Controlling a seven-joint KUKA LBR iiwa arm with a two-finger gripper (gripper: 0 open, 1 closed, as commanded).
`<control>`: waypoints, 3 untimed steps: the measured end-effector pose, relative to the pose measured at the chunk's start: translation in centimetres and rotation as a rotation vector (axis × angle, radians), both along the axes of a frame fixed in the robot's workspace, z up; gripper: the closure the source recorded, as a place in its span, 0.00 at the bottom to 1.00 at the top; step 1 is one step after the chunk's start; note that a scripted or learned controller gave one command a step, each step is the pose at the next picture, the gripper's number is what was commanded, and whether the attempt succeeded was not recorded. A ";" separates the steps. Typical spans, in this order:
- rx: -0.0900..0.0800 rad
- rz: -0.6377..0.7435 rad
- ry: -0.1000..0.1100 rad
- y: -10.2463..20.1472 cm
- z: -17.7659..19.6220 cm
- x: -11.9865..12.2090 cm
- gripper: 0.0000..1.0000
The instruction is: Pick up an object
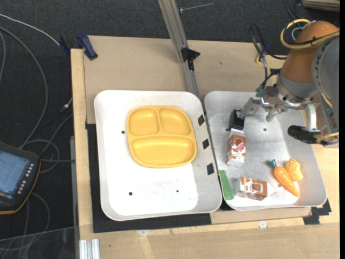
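The right bin (269,144) holds several small items. An upright red and white carton (236,148) stands near its left side. A second carton (253,188) lies flat near the front, with a green stick-shaped item (225,183) beside it along the left wall. An orange toy carrot (285,180) and a yellow corn piece (294,168) lie at the front right. My gripper (236,120) reaches in from the right, low over the bin's back left part, just behind the upright carton. I see nothing held in it.
In the left bin (108,161) a yellow divided plate (160,135) lies toward the back. A slanted metal post (180,42) rises behind the gap between the bins. The arm's grey body and orange band (304,58) hang over the right bin's back right corner.
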State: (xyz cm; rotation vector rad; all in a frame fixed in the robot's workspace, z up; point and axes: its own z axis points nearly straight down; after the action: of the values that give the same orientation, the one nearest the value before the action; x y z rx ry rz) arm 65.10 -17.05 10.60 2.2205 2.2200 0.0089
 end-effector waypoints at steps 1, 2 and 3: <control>-0.001 0.003 -0.002 0.1 -0.6 0.4 0.00; -0.003 0.004 -0.007 0.1 0.7 0.6 1.00; -0.005 0.000 -0.002 -0.7 6.7 0.2 1.00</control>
State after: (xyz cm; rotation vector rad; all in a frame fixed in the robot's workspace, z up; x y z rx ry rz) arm 65.25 -17.73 17.29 2.2162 2.2165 0.0057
